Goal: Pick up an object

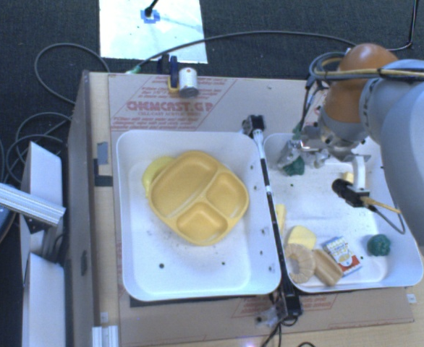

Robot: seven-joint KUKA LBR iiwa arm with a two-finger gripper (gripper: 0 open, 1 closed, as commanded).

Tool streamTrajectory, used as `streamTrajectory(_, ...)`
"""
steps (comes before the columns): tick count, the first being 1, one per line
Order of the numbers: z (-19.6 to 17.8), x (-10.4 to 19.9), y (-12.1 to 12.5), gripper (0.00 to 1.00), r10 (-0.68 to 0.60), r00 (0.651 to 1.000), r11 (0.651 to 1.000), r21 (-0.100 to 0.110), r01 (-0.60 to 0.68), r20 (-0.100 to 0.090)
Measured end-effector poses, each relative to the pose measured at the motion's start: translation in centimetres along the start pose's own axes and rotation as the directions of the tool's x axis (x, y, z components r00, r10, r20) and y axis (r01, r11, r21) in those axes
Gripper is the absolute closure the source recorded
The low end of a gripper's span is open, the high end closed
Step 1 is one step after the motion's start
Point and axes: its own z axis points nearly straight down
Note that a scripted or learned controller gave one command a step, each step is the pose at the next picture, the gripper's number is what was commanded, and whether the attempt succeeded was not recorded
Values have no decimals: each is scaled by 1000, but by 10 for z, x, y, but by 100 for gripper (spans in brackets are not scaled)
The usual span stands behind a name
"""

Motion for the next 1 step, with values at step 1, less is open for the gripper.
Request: streamTrajectory(1,-11,0,1,100,-2,1000,1000,-3,2,0)
